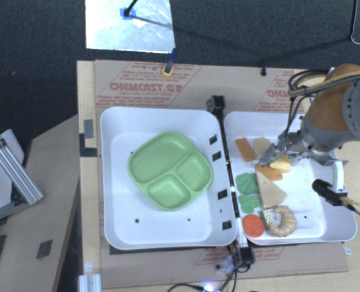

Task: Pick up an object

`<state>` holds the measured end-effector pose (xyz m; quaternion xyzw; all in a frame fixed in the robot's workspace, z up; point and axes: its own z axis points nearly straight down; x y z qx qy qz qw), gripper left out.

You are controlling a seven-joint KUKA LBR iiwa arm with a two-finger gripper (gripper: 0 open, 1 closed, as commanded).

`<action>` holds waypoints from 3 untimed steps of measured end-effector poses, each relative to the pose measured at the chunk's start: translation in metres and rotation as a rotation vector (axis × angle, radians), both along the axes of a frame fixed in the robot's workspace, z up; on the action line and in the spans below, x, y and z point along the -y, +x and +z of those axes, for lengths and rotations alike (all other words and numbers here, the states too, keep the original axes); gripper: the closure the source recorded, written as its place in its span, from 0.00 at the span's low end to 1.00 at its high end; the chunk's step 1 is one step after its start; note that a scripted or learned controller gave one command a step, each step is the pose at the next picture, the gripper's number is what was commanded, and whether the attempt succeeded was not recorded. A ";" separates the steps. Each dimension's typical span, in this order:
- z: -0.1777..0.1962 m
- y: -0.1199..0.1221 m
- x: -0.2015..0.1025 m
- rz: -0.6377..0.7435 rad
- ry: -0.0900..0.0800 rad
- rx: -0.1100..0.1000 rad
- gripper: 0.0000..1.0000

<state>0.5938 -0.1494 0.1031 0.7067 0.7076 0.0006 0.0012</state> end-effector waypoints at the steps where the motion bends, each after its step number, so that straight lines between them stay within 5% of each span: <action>1: -0.016 0.001 0.000 0.000 0.000 0.000 0.00; 2: -0.008 0.002 0.000 -0.001 0.001 0.002 1.00; 3: 0.040 -0.003 0.007 -0.001 0.001 -0.003 1.00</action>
